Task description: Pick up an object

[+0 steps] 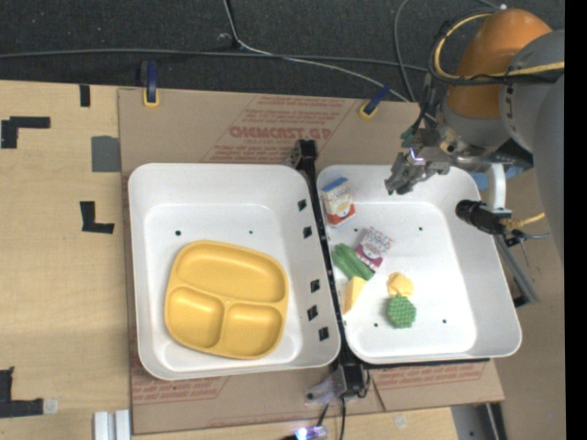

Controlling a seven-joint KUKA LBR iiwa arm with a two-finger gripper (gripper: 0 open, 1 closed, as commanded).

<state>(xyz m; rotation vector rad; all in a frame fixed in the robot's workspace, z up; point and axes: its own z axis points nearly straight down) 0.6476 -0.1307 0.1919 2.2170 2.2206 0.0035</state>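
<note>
Your gripper point(404, 180) hangs over the far edge of the right bin point(477, 337), a little toward its far left corner. You cannot tell how its jaws stand: the tip is dark and small against the white wall. Nothing shows between them.

Things to pick, all in the right bin:
- Carton point(338, 199), small and boxy, white with a blue top and red base. It sits by the far left corner, just beside the divider point(316, 246), long axis running near to far.
- Packet point(373, 243), crinkled, pink and white, near the bin's middle, tilted.
- Green piece point(348, 262), long and smooth, pod-like. Its long axis runs diagonally from the left edge toward the near right; one end lies just beside the packet.
- Yellow wedge point(353, 292), smooth, close to the left edge, its narrow end pointing to the near side. It touches the green piece's lower end.
- Yellow lump point(399, 285), rounded, touching the broccoli point(401, 313), which is bumpy, green and round, toward the near edge.

Left bin point(147, 337): a yellow tray point(226, 299), smooth plastic, rounded corners, three compartments, lying toward the near edge.
</note>
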